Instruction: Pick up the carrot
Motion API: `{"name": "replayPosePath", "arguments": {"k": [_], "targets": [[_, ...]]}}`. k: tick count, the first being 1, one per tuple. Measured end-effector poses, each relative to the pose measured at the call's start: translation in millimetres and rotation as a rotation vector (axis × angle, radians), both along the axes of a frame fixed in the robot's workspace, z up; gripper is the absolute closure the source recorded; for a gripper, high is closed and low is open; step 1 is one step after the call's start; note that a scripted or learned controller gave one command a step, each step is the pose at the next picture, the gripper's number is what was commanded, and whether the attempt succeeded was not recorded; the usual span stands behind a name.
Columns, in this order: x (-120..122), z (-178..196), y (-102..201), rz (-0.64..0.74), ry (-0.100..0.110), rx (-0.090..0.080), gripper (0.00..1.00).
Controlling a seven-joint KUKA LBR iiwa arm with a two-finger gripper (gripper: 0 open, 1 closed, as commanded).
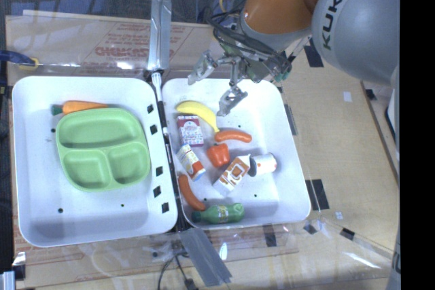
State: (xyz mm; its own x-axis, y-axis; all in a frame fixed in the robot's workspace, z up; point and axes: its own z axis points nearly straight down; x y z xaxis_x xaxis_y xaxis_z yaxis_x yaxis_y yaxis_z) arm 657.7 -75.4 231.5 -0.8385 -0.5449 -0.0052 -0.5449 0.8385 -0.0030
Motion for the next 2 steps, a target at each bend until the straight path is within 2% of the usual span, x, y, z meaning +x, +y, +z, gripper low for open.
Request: {"name": "replayPosePath", "arguments": {"k": [1,2], "targets": [[1.0,10.5,0.8,0.001,-0.004,0.0,1.0],[1.0,10.4,1.0,0.001,-0.003,0.001,0.0]]}}
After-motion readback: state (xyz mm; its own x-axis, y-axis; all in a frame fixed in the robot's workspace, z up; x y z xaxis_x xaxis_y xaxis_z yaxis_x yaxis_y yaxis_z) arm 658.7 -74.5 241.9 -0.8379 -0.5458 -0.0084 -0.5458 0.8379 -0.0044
